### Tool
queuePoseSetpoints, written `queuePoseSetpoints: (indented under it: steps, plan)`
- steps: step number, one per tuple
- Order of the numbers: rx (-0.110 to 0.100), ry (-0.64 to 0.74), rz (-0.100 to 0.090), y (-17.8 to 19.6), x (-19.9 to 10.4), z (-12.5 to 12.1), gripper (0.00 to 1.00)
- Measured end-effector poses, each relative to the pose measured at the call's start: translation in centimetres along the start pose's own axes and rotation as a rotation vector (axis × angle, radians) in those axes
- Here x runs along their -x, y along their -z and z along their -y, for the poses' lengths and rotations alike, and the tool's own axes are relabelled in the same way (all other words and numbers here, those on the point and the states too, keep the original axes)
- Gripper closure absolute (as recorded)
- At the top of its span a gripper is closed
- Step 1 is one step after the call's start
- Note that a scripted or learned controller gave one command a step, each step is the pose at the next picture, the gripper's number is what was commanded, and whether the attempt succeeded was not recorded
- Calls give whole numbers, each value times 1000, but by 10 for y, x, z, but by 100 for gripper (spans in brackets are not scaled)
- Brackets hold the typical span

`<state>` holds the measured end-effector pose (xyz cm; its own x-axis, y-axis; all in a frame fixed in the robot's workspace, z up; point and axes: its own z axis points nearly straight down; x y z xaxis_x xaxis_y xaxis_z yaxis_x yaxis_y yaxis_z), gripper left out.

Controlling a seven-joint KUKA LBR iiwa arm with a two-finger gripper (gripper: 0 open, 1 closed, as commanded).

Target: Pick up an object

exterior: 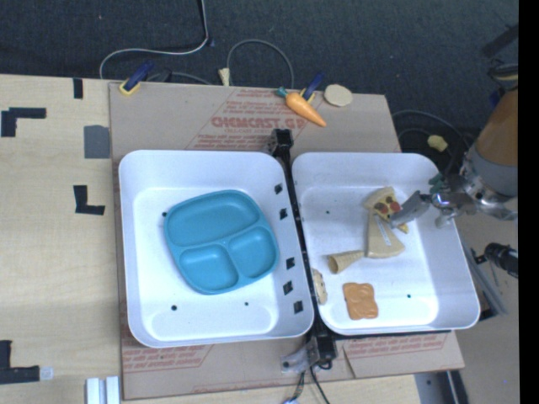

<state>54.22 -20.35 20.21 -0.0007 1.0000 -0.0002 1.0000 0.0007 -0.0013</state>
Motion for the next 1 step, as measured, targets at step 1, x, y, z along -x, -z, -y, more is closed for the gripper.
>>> queuePoseSetpoints:
  steps: [1]
  plan:
    - [5,3,3,-122,-13,-22,0]
